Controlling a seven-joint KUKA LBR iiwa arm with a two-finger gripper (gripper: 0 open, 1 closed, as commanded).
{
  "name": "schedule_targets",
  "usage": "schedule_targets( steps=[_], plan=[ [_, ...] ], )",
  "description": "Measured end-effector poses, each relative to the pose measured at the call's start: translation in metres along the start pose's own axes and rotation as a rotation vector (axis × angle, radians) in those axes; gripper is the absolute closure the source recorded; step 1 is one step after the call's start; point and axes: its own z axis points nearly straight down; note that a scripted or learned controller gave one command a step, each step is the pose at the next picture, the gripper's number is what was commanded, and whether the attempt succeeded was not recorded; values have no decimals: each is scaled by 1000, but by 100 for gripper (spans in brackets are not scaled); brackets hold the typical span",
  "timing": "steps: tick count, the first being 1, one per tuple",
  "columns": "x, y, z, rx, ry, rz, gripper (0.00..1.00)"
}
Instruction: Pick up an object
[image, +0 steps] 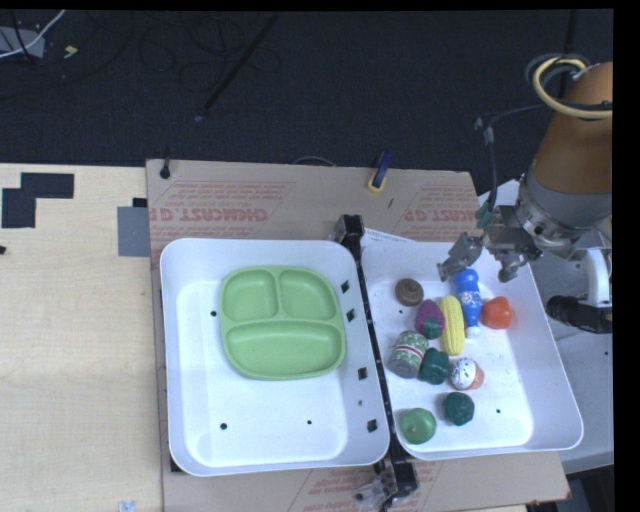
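The claw (487, 258) hung over the far edge of the right bin (545, 400), fingers spread apart, gripping nothing. Just beneath it stood a blue bottle (468, 294), beside a yellow corn cob (452, 324) and an orange ball (496, 313). The left bin (200, 420) held 1 green plate (281, 322).
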Motion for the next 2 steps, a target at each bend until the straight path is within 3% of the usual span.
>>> schedule_targets(
  steps=[1, 2],
  plan=[
    [0, 2, -6, -10, -1, -1, 0],
    [4, 11, 52, -5, -1, -2, 0]
  ],
)
